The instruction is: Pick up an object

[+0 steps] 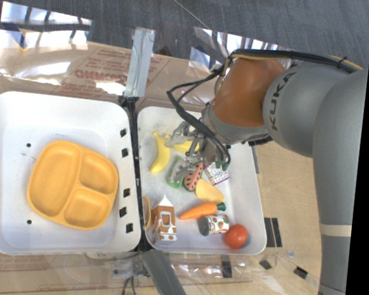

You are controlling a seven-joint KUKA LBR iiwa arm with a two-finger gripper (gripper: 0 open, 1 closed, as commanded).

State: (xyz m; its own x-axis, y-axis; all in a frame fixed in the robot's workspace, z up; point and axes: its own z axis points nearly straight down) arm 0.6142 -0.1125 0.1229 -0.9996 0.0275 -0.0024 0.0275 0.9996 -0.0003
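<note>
So the pincer [193, 156] is down inside the right bin [253, 191], hanging off that grey arm [321, 92] with the orange band [243, 91], and honestly I cannot tell its state or whether it has hold of anything; it's a tangle of metal and cables [183, 101] from this angle. It sits right over the top of the toy pile, just beside the banana [160, 153] and touching or almost touching a watermelon slice [195, 175] with something green next to it. My guess is it's going for one of those, since they're directly under it.

The rest of the toys are bunched in the lower half of the same bin: an orange wedge thing [207, 192], a carrot [197, 211], a small milk carton [163, 222], a little can [212, 224] and a tomato [236, 236] in the corner. They're packed close, so a clean grab looks tricky, and neighbours could get nudged.

The left bin [6, 157] holds a yellow divided tray [72, 184] lying flat, well apart from the action. Both bins sit side by side on the desk [286, 180], on top of cardboard [81, 67].
</note>
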